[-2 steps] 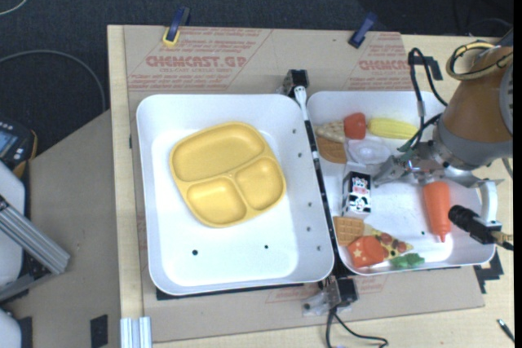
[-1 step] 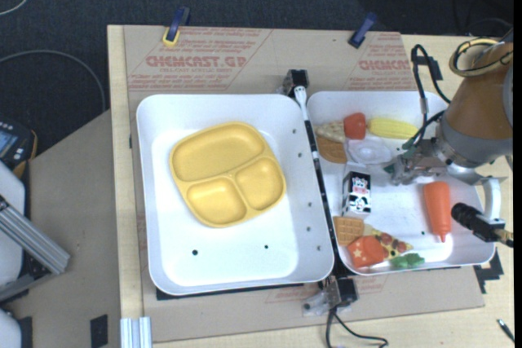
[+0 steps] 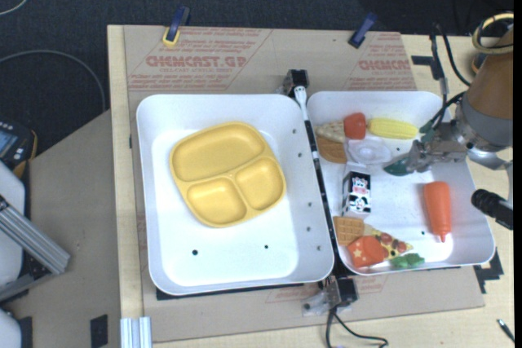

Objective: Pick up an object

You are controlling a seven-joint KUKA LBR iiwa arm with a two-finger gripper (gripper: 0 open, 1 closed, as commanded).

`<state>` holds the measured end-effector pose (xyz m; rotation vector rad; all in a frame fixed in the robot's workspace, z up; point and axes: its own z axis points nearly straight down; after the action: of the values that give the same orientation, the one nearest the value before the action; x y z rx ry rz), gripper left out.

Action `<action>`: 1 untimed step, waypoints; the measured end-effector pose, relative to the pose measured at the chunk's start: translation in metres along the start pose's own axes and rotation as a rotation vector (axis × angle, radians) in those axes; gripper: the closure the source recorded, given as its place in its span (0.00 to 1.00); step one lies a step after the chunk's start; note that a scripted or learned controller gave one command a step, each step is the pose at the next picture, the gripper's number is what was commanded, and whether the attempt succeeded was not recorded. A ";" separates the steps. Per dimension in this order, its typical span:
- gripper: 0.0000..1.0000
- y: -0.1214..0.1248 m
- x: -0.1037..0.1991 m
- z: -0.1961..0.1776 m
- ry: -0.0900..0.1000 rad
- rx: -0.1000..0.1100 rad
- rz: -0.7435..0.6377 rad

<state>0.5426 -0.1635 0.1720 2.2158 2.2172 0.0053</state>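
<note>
White plastic forms the two shallow bins sitting side by side on the cardboard-covered bench. The left bin (image 3: 155,175) carries a yellow three-compartment plastic plate (image 3: 227,173), lying near the middle and a little toward the far side.

The right bin (image 3: 477,244) holds a scatter of toy food. Along its far side lie a tan bread-like piece (image 3: 330,141) against the left wall, a small red cylinder-shaped toy (image 3: 355,125) just beside it, and a yellow corn cob (image 3: 394,127) stretching to the right. A clear plastic piece (image 3: 368,151) sits below the red toy. A small black-and-white carton with a cow pattern (image 3: 357,192) lies near the bin's middle-left, and a slim orange carrot (image 3: 438,209) lies lengthwise on the right side, well apart from it. At the near edge sit a tan waffle-like square (image 3: 347,226), a red tomato-like toy (image 3: 367,250) and a pizza slice with green trim (image 3: 398,251), clustered together.

The grey arm with its orange band (image 3: 492,90) reaches in from the right over the far right part of this bin. Its two-finger gripper (image 3: 418,158) is low above the bin floor, just below the corn cob, with a dark green object (image 3: 399,168) at its tip. Whether that green thing sits between the fingers cannot be told, nor how wide they stand.
</note>
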 end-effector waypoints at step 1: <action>1.00 0.002 0.000 -0.054 0.000 0.000 -0.001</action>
<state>0.5441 -0.1638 0.2257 2.2148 2.2176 0.0050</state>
